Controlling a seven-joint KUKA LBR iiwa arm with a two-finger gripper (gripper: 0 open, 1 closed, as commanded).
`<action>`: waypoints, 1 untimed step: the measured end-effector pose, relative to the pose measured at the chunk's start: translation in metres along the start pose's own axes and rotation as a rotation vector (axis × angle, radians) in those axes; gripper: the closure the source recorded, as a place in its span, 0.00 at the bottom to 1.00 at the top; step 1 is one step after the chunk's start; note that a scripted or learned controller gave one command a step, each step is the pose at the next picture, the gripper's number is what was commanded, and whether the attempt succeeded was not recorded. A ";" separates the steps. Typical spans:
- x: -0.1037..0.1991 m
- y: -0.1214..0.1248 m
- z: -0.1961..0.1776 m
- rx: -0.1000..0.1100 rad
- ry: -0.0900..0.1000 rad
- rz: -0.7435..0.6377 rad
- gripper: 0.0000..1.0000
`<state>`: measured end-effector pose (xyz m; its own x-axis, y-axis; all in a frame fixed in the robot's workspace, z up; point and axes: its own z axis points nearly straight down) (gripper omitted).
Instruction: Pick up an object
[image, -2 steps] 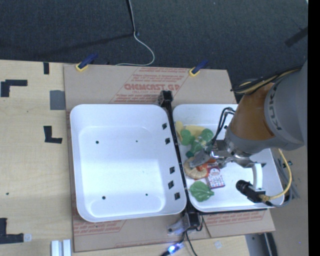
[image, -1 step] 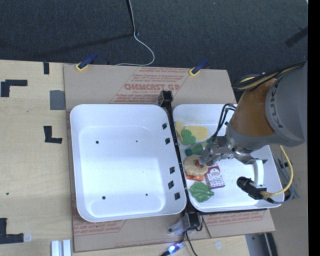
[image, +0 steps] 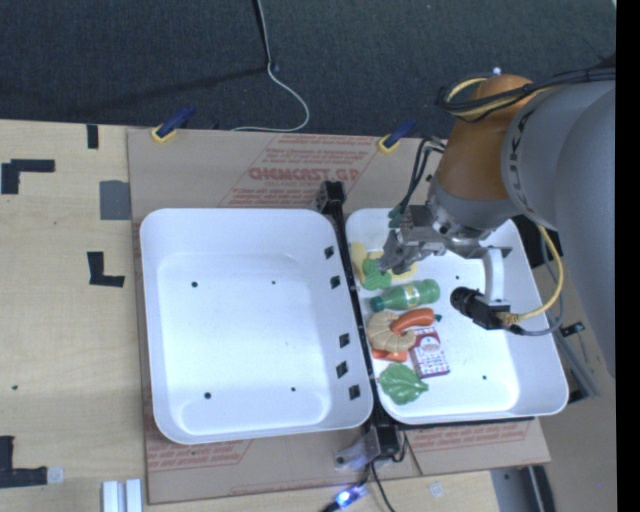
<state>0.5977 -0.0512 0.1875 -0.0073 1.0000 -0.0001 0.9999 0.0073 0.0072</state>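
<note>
The right bin holds a cluster of small items along its left side. From top to bottom these are a yellow-green piece, a green bottle lying flat, an orange-red item on a tan piece, a small red and white packet, and a green leafy piece. My gripper hangs low over the upper left part of this bin, just above the yellow-green piece and the bottle. I see nothing held between its fingers.
The left bin sits beside the right one, with a black divider clip strip between them. Both rest on a cardboard sheet. The arm's grey body and orange band cover the right bin's upper right. A black cable connector hangs over the bin.
</note>
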 end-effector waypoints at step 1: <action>0.033 0.076 -0.081 -0.005 0.000 0.000 1.00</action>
<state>0.6725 -0.0172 0.2686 -0.0069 1.0000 -0.0006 0.9999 0.0069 0.0125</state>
